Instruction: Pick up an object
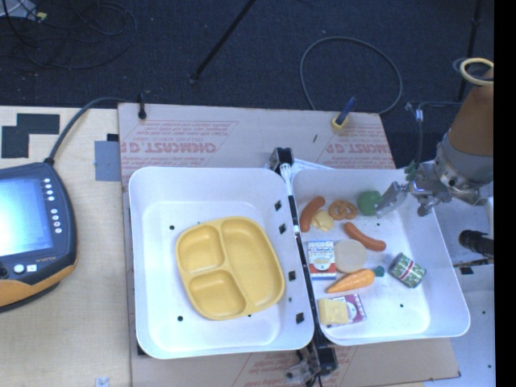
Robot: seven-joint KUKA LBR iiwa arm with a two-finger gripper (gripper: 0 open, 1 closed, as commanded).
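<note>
**Choosing a clean target in the crowded right bin**

The pincer (401, 197) hangs over the upper edge of the right white bin (451, 317), just beside the round green toy (368, 201); whether it is parted or closed I cannot tell, and nothing shows in its grip. The small green can (406, 270) lies apart from the clutter, so it looks the easiest target. Descend straight and centred, avoiding the orange carrot (351, 280).

Red upside-down print on cardboard sheet (242, 139), too blurred to read
</note>
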